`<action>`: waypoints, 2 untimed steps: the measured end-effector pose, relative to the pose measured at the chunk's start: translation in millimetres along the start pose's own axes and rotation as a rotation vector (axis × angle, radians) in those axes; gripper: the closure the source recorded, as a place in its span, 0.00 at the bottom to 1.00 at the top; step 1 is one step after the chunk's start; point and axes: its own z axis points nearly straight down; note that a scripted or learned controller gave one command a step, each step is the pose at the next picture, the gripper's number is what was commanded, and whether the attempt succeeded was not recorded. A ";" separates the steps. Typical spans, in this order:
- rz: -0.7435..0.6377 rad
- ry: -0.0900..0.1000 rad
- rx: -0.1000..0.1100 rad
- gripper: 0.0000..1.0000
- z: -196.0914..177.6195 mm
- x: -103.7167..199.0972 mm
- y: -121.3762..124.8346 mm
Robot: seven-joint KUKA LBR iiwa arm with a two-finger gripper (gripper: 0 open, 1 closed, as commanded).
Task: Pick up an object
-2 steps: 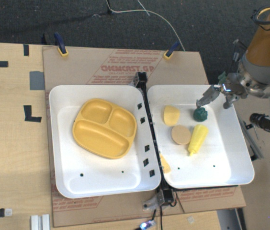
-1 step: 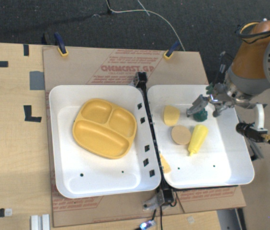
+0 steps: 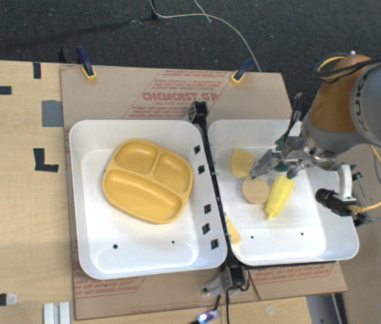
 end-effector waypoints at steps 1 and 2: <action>0.000 0.000 -0.002 0.00 54.1 1.0 -0.8; -0.001 -0.001 -0.004 1.00 41.2 1.5 -0.1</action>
